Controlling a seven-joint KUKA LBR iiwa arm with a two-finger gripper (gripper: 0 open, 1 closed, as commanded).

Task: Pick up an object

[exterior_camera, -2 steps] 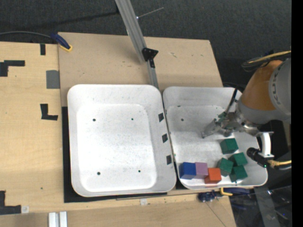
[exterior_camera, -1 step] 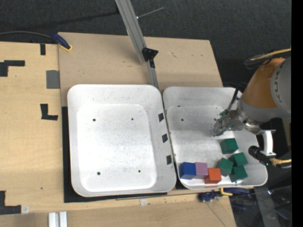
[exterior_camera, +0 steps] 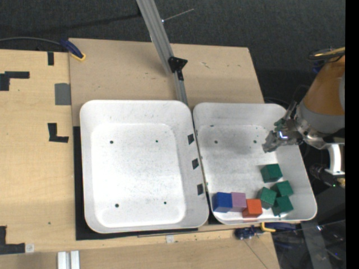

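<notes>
Over the right bin (exterior_camera: 235,114) near the bench's right edge, our claw (exterior_camera: 274,140) hovers, its state unreadable; green blocks (exterior_camera: 271,172) remain unpicked.

No text, label, brand, number or sign can be read anywhere in the view. The black marks on the bench (exterior_camera: 33,150) are plain tape shapes, not letters, and the bins (exterior_camera: 90,122) and blocks (exterior_camera: 271,172) bear no writing.
</notes>
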